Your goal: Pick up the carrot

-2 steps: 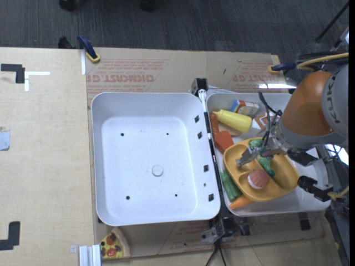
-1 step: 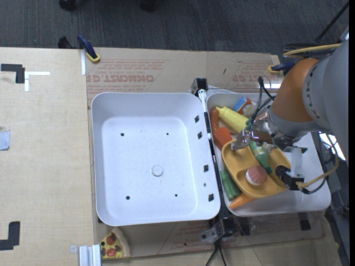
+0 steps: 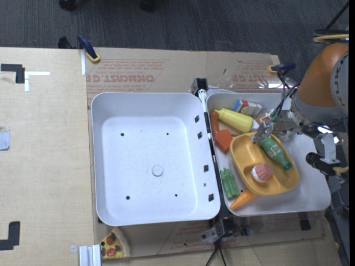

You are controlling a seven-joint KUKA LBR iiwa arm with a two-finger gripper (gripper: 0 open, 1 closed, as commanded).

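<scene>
Carrot [image 3: 242, 199], an orange tapered plastic toy, lies at the near edge of the right shallow white bin [image 3: 310, 198], tip pointing near-left, partly tucked under the rim of a yellow plastic bowl [image 3: 242, 158]. Just left of it is a green ridged toy veg [image 3: 228, 183], w/ the bin's left wall touching or nearly so beyond that.

Camera view, looking down at a slant: the grey arm w/ orange band [image 3: 326, 82] comes in from the right, and its gripper [image 3: 265, 127] sits over the far side of the yellow bowl, near a green plastic bottle [image 3: 275, 151] that lies tilted in the bowl. Jaws: can't tell whether spread or pressed together; the metal parts blur into the clutter. Nothing visibly pinched.

Step in hand, by my read: approach not yet made on the carrot; gripper is well apart from it, over the wrong part of the bin. Next move calls for travel toward the near-left corner, then a descent aligned across the carrot's short axis.

Edges & room: tight. Bowl rim overhangs the carrot's far side, the near bin wall hems it in, green veg crowds the left. Best open room looks to be around the thick end. A yellow squeeze bottle [image 3: 236, 119] and an orange-red block [image 3: 222, 139] sit farther off, no obstacle. Left white bin [image 3: 105, 148] is beside, across the divider.
</scene>
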